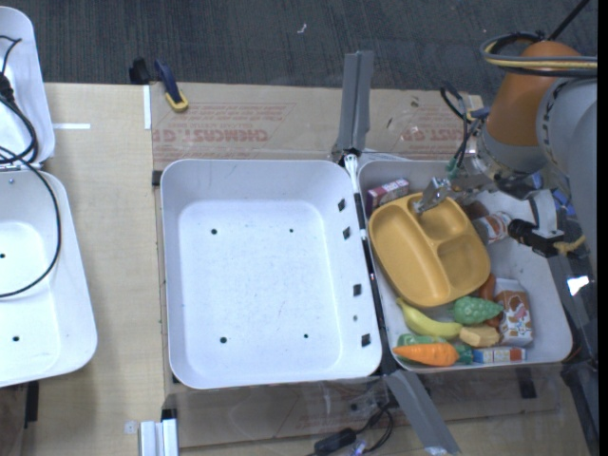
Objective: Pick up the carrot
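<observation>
The carrot [427, 353] is orange with a green leafy end. It lies flat at the near edge of the right bin [559, 304], just below a yellow banana [427, 321]. My gripper [438, 196] hangs over the far rim of a yellow divided tray [432, 252] in the same bin. That puts it well behind the carrot, at the opposite end of the bin. Nothing shows between its fingertips. The grey arm with its orange band [521, 103] reaches in from the upper right.
The tilted yellow tray takes up most of the right bin. Around the carrot lie a green toy vegetable [476, 309], a small picture box [514, 316] and a flat carton [499, 354]. A maroon box [388, 192] sits at the far left corner. The left bin [190, 283] stands beside it.
</observation>
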Controlling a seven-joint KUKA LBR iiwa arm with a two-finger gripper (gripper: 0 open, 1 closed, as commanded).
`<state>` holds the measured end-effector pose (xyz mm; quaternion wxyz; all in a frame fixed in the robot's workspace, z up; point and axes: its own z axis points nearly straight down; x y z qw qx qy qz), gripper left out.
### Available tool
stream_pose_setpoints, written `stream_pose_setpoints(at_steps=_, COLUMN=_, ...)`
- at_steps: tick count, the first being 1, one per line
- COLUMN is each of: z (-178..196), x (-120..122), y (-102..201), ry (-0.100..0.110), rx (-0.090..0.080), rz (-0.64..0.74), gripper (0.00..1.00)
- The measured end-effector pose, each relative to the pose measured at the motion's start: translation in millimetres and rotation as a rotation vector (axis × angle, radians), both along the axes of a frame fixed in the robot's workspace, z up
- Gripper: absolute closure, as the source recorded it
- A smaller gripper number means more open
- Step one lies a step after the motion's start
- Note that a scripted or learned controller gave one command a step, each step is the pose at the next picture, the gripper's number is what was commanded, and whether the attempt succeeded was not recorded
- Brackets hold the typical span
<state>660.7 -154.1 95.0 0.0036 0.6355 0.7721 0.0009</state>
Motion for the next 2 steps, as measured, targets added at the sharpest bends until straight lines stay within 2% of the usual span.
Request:
stream_pose_setpoints(at_steps=1, z=10, x=1, y=-2, ry=-0.003, rx=-0.005, rz=0.002, gripper=1.00)
stream_pose_setpoints(at_steps=2, z=108, x=-15, y=49, ry=0.004, rx=-0.002, rz=0.048, gripper=1.00)
